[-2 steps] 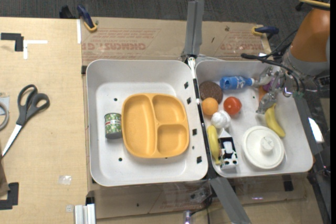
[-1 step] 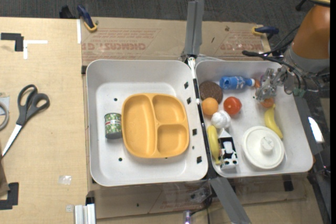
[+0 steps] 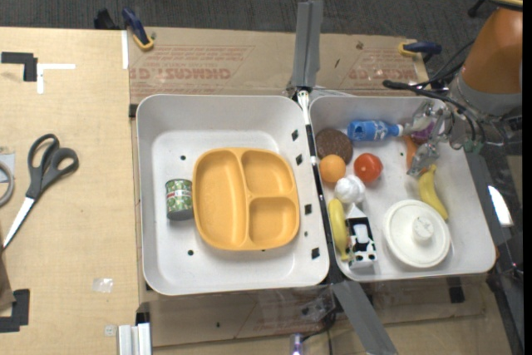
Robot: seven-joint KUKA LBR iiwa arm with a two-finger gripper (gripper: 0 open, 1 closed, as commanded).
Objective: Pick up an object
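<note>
My gripper (image 3: pixel 427 147) hangs low over the back right of the right bin (image 3: pixel 478 262), below the orange band of the arm. It sits just above a small banana (image 3: pixel 433 193) and beside a thin orange piece (image 3: pixel 409 154). A purple bit (image 3: pixel 421 129) shows next to the wrist. Further left in this bin lie a blue bottle (image 3: pixel 371 130), a brown lump (image 3: pixel 332 141), an orange (image 3: pixel 332 169), a red tomato (image 3: pixel 368 167), a white ball (image 3: pixel 349 189), a second yellow banana (image 3: pixel 337 226), a black-and-white box (image 3: pixel 359 239) and a round white lid (image 3: pixel 418 233).
The left bin (image 3: pixel 158 262) holds a yellow divided plate (image 3: pixel 247 198) and a green can (image 3: pixel 179 199). Scissors (image 3: pixel 40 170) lie on the wooden bench at the left. A grey post (image 3: pixel 307 46) stands behind the bins' shared wall.
</note>
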